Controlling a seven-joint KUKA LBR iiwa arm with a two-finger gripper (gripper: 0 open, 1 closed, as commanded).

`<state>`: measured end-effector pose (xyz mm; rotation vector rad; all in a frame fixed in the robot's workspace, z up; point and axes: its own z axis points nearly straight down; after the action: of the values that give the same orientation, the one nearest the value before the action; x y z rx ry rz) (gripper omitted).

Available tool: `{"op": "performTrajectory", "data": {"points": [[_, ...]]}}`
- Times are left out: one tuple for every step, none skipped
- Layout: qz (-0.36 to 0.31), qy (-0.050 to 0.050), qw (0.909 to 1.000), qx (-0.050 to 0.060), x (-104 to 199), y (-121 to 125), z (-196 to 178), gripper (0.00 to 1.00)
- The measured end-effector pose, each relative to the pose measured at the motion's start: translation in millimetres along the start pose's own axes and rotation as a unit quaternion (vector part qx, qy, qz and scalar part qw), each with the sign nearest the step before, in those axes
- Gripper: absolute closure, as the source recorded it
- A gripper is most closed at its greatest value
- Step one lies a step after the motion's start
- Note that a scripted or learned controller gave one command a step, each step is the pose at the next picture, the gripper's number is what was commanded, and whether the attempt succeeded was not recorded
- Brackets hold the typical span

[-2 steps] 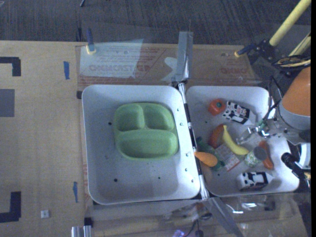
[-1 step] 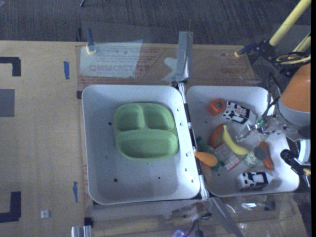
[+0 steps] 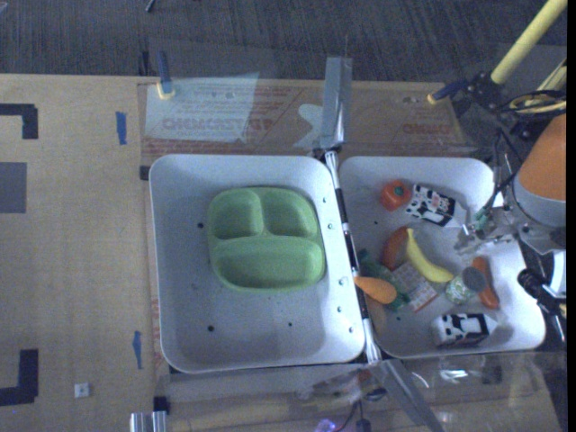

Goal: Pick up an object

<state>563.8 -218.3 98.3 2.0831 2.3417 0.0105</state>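
The right bin [image 3: 504, 174] holds several toy items. There is a yellow banana [image 3: 426, 261], an orange carrot [image 3: 376, 288] and a red-orange pepper [image 3: 393, 194]. A black-and-white carton [image 3: 429, 205] lies at the back and another carton [image 3: 463, 328] at the front. A small green-grey can [image 3: 463, 287] and an orange piece [image 3: 487, 288] lie by the right wall. My gripper [image 3: 484, 229] hangs over the bin's right side, just behind the can and right of the banana. Nothing shows in its grasp.
The left bin [image 3: 180, 241] carries a green divided plate [image 3: 266, 238]. A metal divider [image 3: 346, 241] separates the bins. A reddish piece [image 3: 396, 246] and a small flat box [image 3: 411, 283] crowd the banana's left. The grey arm with its orange band [image 3: 549, 165] overhangs the right rim.
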Motion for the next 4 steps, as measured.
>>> {"op": "performTrajectory", "data": {"points": [[0.015, 0.000, 0.9999, 0.003, 73.4, 17.9, -134.2, 1.00], [0.019, 0.001, 0.9998, 0.006, 150.9, -0.9, -162.1, 1.00], [0.028, 0.001, 0.9996, 0.006, 159.4, -29.4, -128.0, 1.00], [0.057, 0.000, 0.9984, 0.004, 146.0, -11.5, -185.8, 1.00]]}}
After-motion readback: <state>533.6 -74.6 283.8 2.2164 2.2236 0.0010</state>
